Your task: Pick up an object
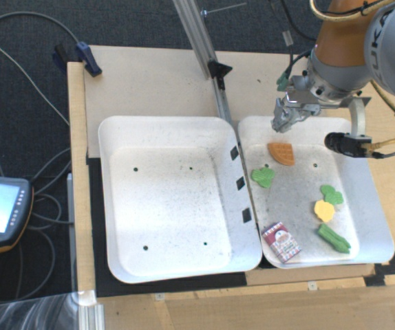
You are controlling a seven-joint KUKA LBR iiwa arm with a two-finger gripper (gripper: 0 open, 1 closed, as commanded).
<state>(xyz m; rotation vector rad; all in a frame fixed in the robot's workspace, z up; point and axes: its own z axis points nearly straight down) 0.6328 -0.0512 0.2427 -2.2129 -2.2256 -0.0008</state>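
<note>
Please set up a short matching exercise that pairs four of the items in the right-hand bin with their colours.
Items:
1. wedge-shaped piece nearest the gripper
2. small packet at the bin's near edge
3. long piece in the near right corner
4. rounded piece just above the long piece

Colours:
A. yellow
B. orange
C. red and white
D. green

Pairs: 1-B, 2-C, 3-D, 4-A

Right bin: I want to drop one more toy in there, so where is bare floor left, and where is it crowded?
The right bin has bare floor in its middle, bordered by the orange piece, green leaf, yellow piece and red packet. The right side is crowded. The gripper hangs over the back edge.
</note>
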